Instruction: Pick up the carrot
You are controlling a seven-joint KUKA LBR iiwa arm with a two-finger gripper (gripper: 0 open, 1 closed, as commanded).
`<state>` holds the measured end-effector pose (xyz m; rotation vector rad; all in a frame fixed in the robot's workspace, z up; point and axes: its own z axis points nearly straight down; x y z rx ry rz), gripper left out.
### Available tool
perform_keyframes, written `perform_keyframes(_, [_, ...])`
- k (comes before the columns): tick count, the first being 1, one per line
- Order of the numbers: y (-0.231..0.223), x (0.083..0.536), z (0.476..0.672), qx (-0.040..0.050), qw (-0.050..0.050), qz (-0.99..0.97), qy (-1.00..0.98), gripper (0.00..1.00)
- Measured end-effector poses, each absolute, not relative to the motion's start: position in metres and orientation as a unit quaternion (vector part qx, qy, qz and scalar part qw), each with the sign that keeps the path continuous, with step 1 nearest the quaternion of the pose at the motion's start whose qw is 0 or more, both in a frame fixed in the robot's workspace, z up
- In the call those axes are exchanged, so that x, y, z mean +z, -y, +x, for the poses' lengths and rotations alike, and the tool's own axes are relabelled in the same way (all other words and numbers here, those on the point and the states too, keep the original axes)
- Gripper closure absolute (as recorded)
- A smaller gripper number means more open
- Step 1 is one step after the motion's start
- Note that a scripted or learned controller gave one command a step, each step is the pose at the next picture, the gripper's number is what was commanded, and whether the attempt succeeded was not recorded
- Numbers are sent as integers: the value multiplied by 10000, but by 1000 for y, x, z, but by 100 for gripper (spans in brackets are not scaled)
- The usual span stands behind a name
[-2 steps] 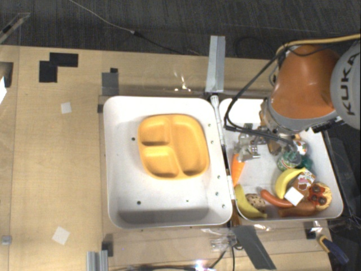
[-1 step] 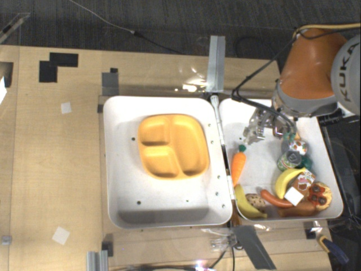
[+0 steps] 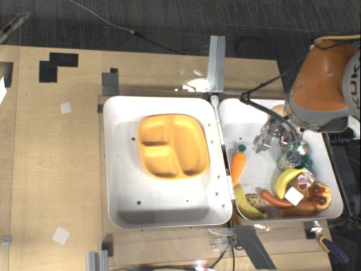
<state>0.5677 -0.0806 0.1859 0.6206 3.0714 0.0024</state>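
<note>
1. The carrot (image 3: 238, 167) lies flat in the right bin (image 3: 248, 120), close against the wall it shares with the left bin (image 3: 118, 168). It probably settled there because that stretch of the bin floor is bare.
2. Its long axis runs roughly up and down the view. The green top points toward the far edge, and the tapered orange tip points toward the near edge, ending just beside a banana (image 3: 248, 202).
3. The pincer (image 3: 265, 141) hangs over the right bin, beside the carrot and apart from it, with nothing between its fingers. I cannot tell whether those fingers are spread or pressed together.
4. I judge the grasp has not yet begun, and the arm seems placed to approach from the carrot's open side.
5. Other toy food is heaped in the near right corner, away from the carrot.
6. A yellow divided plate (image 3: 171, 145) sits in the left bin on the surface.
</note>
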Motion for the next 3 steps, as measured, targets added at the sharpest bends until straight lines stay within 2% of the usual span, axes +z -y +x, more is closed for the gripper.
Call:
perform_keyframes(1, [81,186,568,6,42,1978,-9802,0])
perform_keyframes(2, [26,186,578,13,42,1449,-9894,0])
perform_keyframes(3, [37,186,518,5,34,1662,-9861,0])
